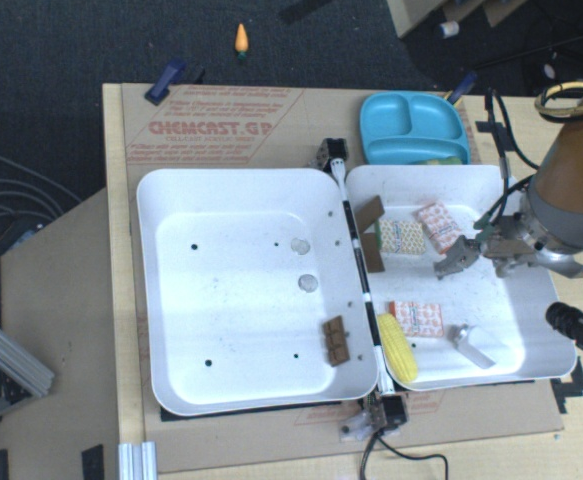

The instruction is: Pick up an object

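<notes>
My gripper hangs low over the middle of the right bin, reaching in from the right. It sits just below and to the right of a pink patterned packet, and nothing shows in its grip. A pale dotted packet and a brown block lie to its left. Nearer the front lie a red-and-white packet, a yellow corn cob and a silver metal piece.
The left bin holds a brown chocolate bar and two small clear discs. A blue divided tray lies behind the right bin. A blue clip rests at the bench's back left corner.
</notes>
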Robot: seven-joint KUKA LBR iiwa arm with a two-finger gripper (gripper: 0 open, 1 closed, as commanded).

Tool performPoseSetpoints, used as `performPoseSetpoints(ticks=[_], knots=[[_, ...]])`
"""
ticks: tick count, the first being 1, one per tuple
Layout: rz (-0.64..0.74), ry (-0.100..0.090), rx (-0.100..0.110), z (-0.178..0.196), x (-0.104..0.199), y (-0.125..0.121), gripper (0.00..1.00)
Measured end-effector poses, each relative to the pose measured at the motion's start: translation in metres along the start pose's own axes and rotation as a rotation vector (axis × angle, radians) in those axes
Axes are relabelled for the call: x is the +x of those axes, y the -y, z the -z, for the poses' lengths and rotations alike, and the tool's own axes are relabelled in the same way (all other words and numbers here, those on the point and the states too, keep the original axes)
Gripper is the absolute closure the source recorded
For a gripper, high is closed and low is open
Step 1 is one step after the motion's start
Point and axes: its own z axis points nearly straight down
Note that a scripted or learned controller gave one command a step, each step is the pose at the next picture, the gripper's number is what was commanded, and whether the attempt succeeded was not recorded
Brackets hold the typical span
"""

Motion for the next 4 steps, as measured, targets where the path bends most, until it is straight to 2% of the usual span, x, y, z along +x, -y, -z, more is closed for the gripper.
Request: performPoseSetpoints(ticks=[1, 2, 3, 4], knots=[[0.000, -0.001, 0.002, -0.097, 0.008, -0.045, 0.00], [0.002, 0.003, -0.017, -0.112, 0.014, -0.163, 0.00], [0.001, 0.006, -0.016, -0.112, 0.026, -0.159, 0.00], [0.001, 0.004, -0.019, -0.112, 0.026, -0.140, 0.00]])
